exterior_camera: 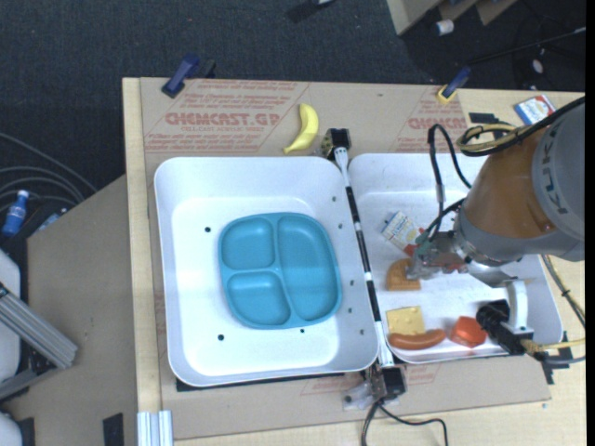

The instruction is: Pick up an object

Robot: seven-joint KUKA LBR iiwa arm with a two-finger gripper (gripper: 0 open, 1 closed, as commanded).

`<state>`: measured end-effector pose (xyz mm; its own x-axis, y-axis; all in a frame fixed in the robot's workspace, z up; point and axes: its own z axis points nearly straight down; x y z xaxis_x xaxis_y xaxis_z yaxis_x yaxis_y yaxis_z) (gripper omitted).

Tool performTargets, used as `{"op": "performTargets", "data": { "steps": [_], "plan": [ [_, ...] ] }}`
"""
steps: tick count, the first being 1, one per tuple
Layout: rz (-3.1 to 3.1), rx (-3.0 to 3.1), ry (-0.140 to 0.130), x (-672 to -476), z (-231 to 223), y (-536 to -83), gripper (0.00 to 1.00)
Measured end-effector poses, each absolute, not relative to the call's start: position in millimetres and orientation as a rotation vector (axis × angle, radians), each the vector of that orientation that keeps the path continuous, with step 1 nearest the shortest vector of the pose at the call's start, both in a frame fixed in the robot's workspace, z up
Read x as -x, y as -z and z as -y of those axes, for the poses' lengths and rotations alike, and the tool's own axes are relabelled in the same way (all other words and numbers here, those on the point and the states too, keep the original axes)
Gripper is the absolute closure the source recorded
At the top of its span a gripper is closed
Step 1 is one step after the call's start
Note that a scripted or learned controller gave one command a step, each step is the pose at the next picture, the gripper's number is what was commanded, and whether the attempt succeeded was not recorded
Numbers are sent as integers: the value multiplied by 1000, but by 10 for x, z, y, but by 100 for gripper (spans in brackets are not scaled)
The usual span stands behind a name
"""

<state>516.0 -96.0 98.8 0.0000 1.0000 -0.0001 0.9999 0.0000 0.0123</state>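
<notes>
Orange-brown toast piece (403,277) lies flat beneath the gripper (426,260) in the right bin (372,179)

Robotics lab: cardboard-topped bench (232,110), clamps (179,77), loose cables (46,170), dark carpet.

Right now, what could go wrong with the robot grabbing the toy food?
The end effector sits right over the brown toast-like piece, close to the bin wall, so it might bump the wall. The cheese slice, hot dog and small packet lie nearby and could get knocked aside.
</notes>
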Motion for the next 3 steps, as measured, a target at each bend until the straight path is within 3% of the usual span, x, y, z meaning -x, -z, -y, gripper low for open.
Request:
{"op": "performTargets", "data": {
  "steps": [1, 2, 3],
  "plan": [
    [-2215, -2216, -13, -5159, 962, -988, 0],
    [-2217, -2218, -8, -5577, 940, -883, 0],
    [-2217, -2216, -14, -5589, 927, -991, 100]
  ]
}}
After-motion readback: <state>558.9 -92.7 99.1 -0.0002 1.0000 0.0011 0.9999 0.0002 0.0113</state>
